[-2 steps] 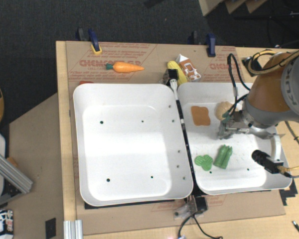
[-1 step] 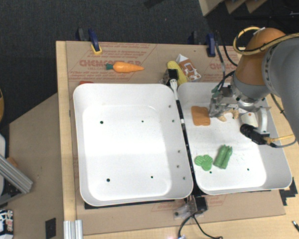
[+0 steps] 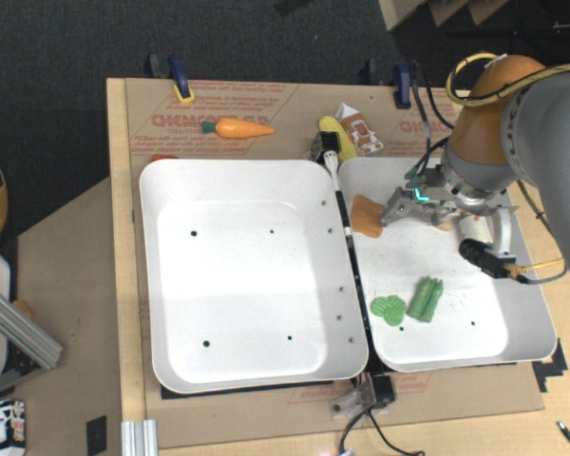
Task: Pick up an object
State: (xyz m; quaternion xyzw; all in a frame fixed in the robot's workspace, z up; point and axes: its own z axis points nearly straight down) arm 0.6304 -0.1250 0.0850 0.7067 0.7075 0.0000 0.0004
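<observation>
Bench (image 3: 133,160) carries two white bins side by side. Left bin (image 3: 247,274) has only bare floor showing. Right bin (image 3: 513,326) has the arm (image 3: 513,122) over its far end, tool (image 3: 399,205) low near the bin's far-left corner. Can't tell tool state from this angle. Brown block (image 3: 366,217) sits just beside the tool tip, against the bin's left wall. Green toy (image 3: 425,299) and a small green leaf piece (image 3: 389,309) lie near the bin's near-left area. Carrot (image 3: 236,129) and a yellow item (image 3: 334,133) on the bench's far edge.
</observation>
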